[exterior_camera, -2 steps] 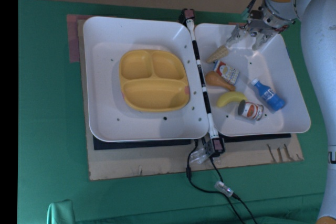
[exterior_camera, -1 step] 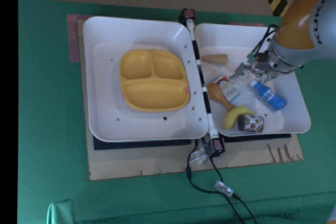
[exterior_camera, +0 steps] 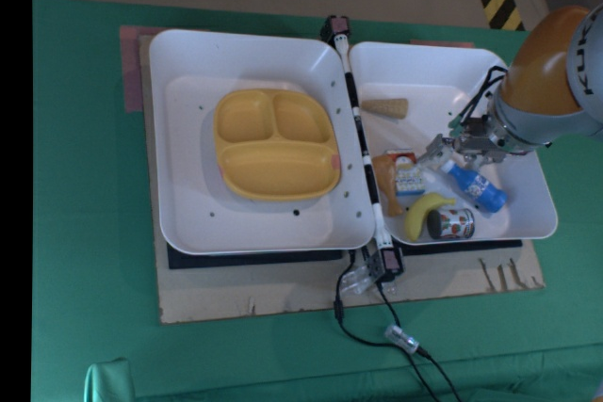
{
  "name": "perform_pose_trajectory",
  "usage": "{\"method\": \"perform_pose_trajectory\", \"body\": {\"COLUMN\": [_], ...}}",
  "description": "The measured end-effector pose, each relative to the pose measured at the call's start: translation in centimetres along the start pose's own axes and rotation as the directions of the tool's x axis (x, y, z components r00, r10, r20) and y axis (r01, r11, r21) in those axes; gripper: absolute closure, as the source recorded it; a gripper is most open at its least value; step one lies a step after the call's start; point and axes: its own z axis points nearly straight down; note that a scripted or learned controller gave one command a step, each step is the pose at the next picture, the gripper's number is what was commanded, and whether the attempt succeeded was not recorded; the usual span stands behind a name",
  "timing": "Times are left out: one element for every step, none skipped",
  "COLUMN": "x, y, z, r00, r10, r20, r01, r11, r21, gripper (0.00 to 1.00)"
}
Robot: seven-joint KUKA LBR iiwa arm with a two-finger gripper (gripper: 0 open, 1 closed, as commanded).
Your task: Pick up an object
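Note:
My gripper (exterior_camera: 464, 153) hangs over the middle of the right bin (exterior_camera: 528, 202), on the grey arm with its orange band that comes in from the right. Just below and in front of it lies a blue bottle (exterior_camera: 479, 188), on its side, its white end pointing toward the gripper. A banana (exterior_camera: 421, 212) and a small red and white can (exterior_camera: 450, 223) lie by the bin's near wall. An orange snack packet (exterior_camera: 400, 179) rests to the left of the gripper. A tan ice cream cone (exterior_camera: 386, 107) lies at the bin's far left.
The left bin (exterior_camera: 188, 221) holds a yellow divided plate (exterior_camera: 275, 144). A black and white bar (exterior_camera: 358, 136) runs between the bins. Cables (exterior_camera: 377, 315) trail over the green cloth in front of the bench.

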Motion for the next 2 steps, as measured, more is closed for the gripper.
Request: {"method": "perform_pose_trajectory", "body": {"x": [-3.83,-3.75], "y": [-4.78,-5.22], "z": [-0.05,-0.07], "r00": [1.0,1.0], "r10": [0.0,-0.002], "r20": [0.001,0.001], "r01": [0.0,0.002], "r11": [1.0,1.0], "r21": [0.001,-0.005], "gripper": [0.0,0.0]}}
